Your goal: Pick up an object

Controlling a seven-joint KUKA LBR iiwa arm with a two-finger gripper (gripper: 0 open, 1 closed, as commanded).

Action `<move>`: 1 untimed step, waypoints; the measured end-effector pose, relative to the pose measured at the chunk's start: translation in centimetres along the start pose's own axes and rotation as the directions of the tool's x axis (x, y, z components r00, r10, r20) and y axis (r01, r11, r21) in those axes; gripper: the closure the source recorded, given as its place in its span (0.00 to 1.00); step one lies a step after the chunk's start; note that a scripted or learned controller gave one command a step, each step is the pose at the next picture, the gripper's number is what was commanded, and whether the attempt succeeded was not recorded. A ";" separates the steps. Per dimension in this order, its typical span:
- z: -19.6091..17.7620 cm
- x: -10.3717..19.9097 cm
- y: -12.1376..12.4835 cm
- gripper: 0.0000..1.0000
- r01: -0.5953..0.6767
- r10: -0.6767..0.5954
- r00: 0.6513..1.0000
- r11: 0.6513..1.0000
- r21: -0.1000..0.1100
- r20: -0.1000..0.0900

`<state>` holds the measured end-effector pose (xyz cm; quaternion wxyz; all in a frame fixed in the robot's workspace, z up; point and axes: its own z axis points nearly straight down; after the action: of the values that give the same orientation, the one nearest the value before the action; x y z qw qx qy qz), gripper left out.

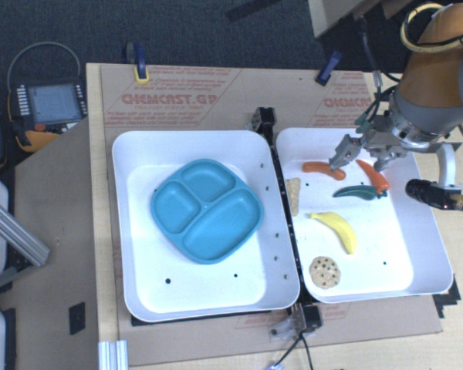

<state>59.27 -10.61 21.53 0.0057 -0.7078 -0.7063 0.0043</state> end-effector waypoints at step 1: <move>-0.8 0.0 0.3 0.00 0.003 -0.003 1.000 1.000 -0.014 0.002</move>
<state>59.55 -10.59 22.29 0.0003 -0.7069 -0.7073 0.0000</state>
